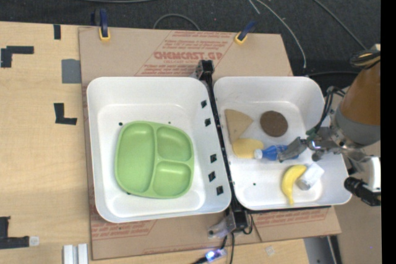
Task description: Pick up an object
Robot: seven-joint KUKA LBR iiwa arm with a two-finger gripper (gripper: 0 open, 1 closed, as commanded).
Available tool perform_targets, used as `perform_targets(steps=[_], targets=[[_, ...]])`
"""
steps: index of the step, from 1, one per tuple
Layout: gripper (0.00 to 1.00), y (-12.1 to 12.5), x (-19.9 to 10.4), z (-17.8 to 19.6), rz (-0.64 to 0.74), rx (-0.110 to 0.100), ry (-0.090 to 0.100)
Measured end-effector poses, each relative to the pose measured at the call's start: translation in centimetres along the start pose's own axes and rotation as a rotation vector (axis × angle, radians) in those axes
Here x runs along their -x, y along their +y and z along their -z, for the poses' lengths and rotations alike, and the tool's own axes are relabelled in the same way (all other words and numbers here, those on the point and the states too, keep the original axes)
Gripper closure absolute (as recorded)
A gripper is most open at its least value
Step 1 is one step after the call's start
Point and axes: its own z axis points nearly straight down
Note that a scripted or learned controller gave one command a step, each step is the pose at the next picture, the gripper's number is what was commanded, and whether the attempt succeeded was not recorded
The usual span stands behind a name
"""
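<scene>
The black divider [213, 133] where the two bins meet serves as the landmark. Left of it lies the left bin [99, 133], and a green sectioned plate [154, 159] rests flat in its middle, well apart from the divider, with bare white floor all round it. Nothing there is small enough for a two-finger grasp, which is probably why the arm works elsewhere.

Just right of the divider, in the right bin [309, 93], sits a tan wedge [237, 122] close to the wall, and below it a pale yellow piece [246, 147]. Touching that piece on its far side is a blue-and-white object [272, 153] (a small bottle or tube, it seems), lying flat and pointing away from the divider. A brown disc [273, 123] lies above it, apart from the wedge.

Farther right, the pincer [295, 150] reaches in low over the bin floor, its dark tip at the end of the blue-and-white object. How its fingers stand I cannot tell, nor whether anything is gripped. Nearer the bin's front rim lie a banana [291, 183] and a white block [311, 176], touching.

The things crowd the bin's middle; open floor remains along the front near the divider, while the right wall stands close to the wrist, leaving little room to swing.
</scene>
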Motion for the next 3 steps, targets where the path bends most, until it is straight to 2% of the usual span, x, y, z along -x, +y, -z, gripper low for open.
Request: perform_targets(steps=[1, 2, 3], targets=[[0.00, -0.4, -0.2, -4.4, -0.001, 0.001, 0.000], [1.00, -0.4, -0.2, -3.2, 0.000, 0.003, -0.001], [1.00, -0.4, 0.8, 1.9, -0.002, 0.010, -0.004]])
